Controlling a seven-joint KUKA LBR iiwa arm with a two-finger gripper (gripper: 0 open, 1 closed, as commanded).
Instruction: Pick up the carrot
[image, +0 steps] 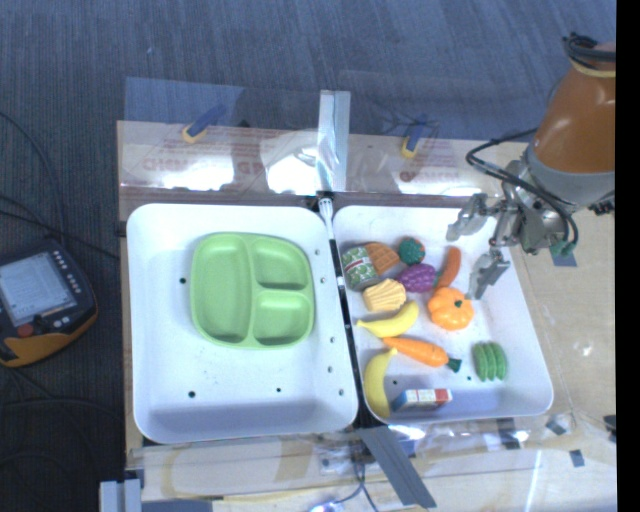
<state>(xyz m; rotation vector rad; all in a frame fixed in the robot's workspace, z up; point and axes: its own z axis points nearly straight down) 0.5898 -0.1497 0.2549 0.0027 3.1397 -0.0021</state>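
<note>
The carrot (418, 350), orange with a small green tip, lies flat in the lower middle of the right bin (530, 385), between a yellow banana (392, 322) and a second banana (375, 385). My gripper (475, 248) hangs over the bin's upper right part, up and to the right of the carrot and well apart from it. Its two grey fingers (487, 272) are spread open with nothing between them. A slim red-orange pepper (449, 266) lies just left of the fingers.
Crowding the right bin are an orange pumpkin (451, 309), green pods (488, 360), purple grapes (417, 277), a bread piece (382, 256), a can (358, 264) and a small box (420, 398). A green divided plate (252, 288) sits in the left bin (160, 400).
</note>
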